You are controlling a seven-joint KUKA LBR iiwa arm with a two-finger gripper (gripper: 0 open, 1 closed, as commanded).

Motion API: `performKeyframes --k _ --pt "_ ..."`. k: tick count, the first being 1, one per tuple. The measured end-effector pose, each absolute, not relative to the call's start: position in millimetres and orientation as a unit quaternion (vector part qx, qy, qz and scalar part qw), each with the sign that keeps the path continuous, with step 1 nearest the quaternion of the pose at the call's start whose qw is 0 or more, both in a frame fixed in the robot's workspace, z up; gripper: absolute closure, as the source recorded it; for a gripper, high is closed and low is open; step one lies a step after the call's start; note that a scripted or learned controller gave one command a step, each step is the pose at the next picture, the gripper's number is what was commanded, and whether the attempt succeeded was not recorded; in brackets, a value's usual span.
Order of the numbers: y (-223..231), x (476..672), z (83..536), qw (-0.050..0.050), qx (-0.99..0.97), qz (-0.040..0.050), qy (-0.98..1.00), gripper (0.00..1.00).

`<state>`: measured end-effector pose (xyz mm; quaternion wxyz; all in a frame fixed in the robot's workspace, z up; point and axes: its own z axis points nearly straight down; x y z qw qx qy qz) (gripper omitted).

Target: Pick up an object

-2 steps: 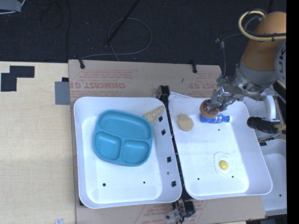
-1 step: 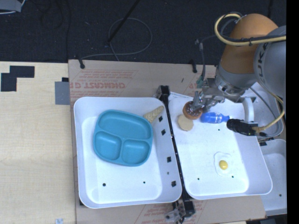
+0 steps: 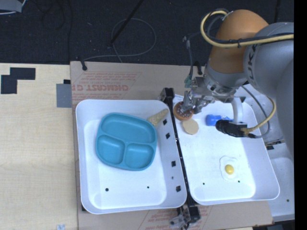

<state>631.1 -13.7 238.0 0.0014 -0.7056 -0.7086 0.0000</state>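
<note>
My gripper [image 3: 188,103] hangs over the far left corner of the right bin [image 3: 259,176]. Directly under its tip lies a brown ring-shaped donut [image 3: 182,112], close to the bin's left wall. From above I cannot tell whether the gripper touches the donut. A tan round cookie [image 3: 190,127] lies just in front of the donut. To the right of the gripper sits a small blue block [image 3: 213,120]. A toy fried egg [image 3: 229,168] rests towards the front of the right bin.
The left bin [image 3: 91,186] holds a blue divided plate [image 3: 126,141] and a tan ice-cream cone [image 3: 157,117] against its right wall. A black connector with a yellow cable [image 3: 232,127] hangs from the arm over the right bin. Cardboard lies under both bins.
</note>
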Motion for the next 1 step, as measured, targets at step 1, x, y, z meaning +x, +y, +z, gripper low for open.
performKeyframes --k 1 --pt "32.2 632.4 240.8 0.001 -0.706 0.0003 -0.709 1.00"
